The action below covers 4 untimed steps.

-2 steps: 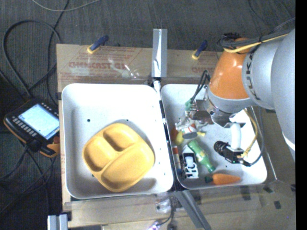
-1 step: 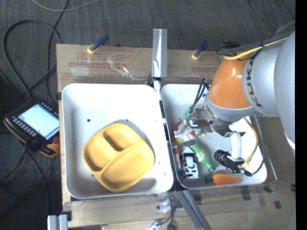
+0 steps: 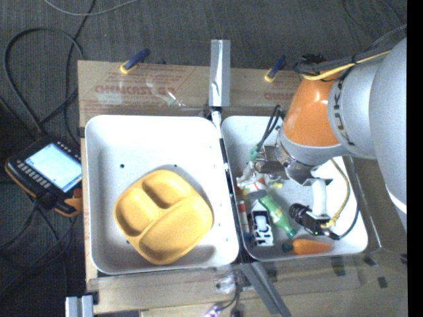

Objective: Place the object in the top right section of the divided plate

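A yellow divided plate [image 3: 164, 214] lies in the left white bin [image 3: 106, 137], turned at a slant, with three sections. My gripper [image 3: 256, 174] hangs low over the left side of the right bin [image 3: 357, 236], right above a heap of small objects. Under and beside it lie a green bottle-like object [image 3: 277, 214], a black and white object [image 3: 262, 228], a thin red and white stick [image 3: 243, 218] along the bin's left wall, and an orange carrot-like object [image 3: 310, 246] at the front. The wrist hides what lies directly under the gripper.
The grey arm with its orange band [image 3: 314, 114] covers the back and right of the right bin. A yellow cable [image 3: 344, 200] loops by the wrist. A metal divider post [image 3: 219, 71] stands behind the bins. A handheld pendant [image 3: 46, 170] lies left of the bench.
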{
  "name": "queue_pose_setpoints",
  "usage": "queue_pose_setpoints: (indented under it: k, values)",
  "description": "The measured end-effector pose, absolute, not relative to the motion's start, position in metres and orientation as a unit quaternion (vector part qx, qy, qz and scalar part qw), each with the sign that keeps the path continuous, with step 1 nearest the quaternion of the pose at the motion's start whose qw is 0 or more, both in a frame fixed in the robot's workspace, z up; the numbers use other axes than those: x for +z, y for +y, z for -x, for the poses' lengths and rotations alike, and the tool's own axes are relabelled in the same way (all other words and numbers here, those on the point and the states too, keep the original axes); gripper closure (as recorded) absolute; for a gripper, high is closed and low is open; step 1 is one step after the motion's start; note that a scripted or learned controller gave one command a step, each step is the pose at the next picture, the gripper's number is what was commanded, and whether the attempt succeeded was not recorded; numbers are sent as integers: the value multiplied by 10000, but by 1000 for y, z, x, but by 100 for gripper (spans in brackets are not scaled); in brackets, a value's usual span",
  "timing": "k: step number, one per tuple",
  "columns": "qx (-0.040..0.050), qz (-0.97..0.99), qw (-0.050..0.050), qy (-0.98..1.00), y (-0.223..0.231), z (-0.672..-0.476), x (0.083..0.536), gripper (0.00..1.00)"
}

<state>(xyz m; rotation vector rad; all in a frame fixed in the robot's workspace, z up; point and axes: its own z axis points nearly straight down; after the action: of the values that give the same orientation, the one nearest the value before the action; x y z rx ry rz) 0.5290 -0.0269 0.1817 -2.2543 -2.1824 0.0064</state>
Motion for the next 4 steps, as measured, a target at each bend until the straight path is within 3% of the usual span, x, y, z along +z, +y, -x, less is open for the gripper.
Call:
queue_pose_setpoints:
  k: [1, 2, 4]
  values:
    - [19, 7206, 20, -6934, -27, -532, 182, 100]
    - [23, 7327, 10, -6805, -15, -567, 182, 100]
    - [37, 7444, 4, -6678, -41, -539, 182, 100]
